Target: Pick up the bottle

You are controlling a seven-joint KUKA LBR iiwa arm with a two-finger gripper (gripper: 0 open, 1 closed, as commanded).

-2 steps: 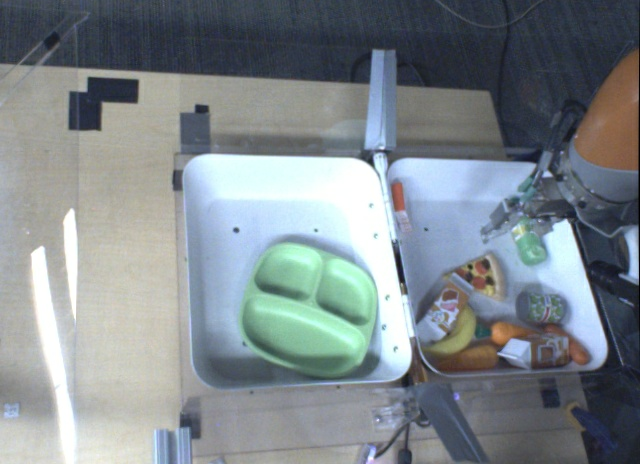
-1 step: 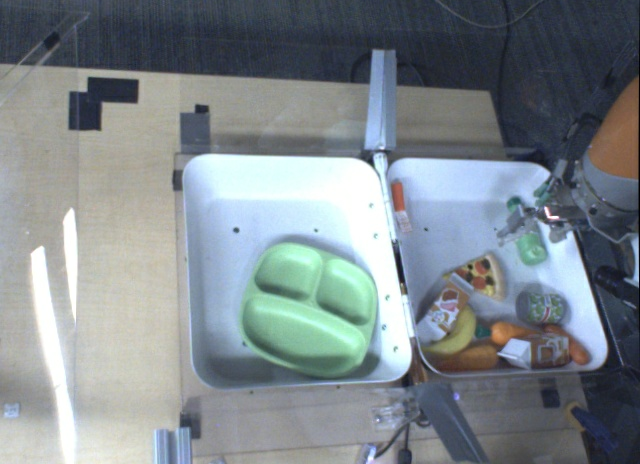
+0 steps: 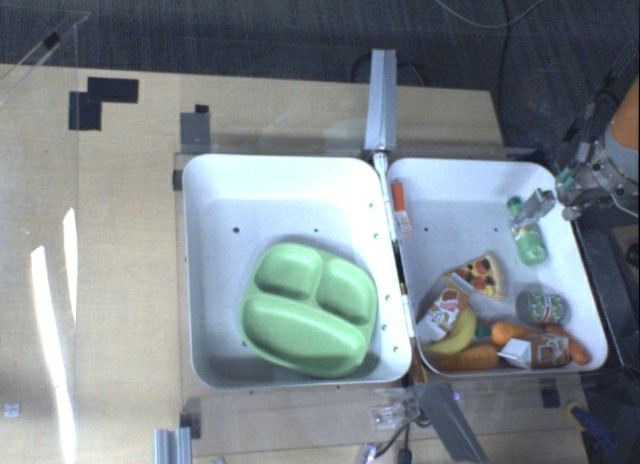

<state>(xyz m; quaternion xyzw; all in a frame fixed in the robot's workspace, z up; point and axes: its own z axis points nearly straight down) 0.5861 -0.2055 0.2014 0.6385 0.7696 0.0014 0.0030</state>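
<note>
Lying in the right bin [image 3: 440, 177], the green bottle [image 3: 527, 237] sits just below and to the left of my claw [image 3: 545, 202], near the bin's right wall. Whether my claw is released or clenched I cannot tell from here, and nothing shows the bottle gripped. I judge the pick not yet done: closing on it and lifting remain. Farther below my claw lie a pizza slice [image 3: 480, 274], a banana [image 3: 455, 330] and a can [image 3: 541, 306]; far to my left, a green tray [image 3: 310, 309].
</note>
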